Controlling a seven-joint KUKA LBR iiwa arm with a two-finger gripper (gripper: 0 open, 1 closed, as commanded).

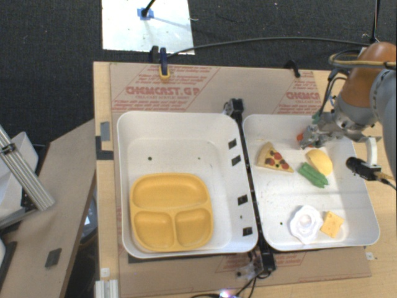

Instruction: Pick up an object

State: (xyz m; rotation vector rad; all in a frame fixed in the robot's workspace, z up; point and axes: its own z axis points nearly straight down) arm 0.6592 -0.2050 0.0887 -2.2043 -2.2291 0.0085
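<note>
A: Step? Approach, I'd say. Gripper (pixel 312 137) hangs at the right bin's (pixel 366 197) 1 o'clock corner; can't tell its state. Nothing visibly held.

B: Target? Yellow piece (pixel 320 161) just below it, touching the green pod (pixel 314 174). Pizza slice (pixel 273 158) at 9 o'clock of those.

A: Next needs a short drop. Bin wall close at 12; open floor toward 6.

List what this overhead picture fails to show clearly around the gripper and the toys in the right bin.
- Gripper: small and blurred in the camera view; its grip state can't be read.
- Yellow toy: lies right under the gripper; contact can't be judged, and its kind is unclear.
- Green toy: too small to identify.
- White toy: pale against the right bin; outline is hard to trace.
- Arm: cut off by the right edge.
</note>
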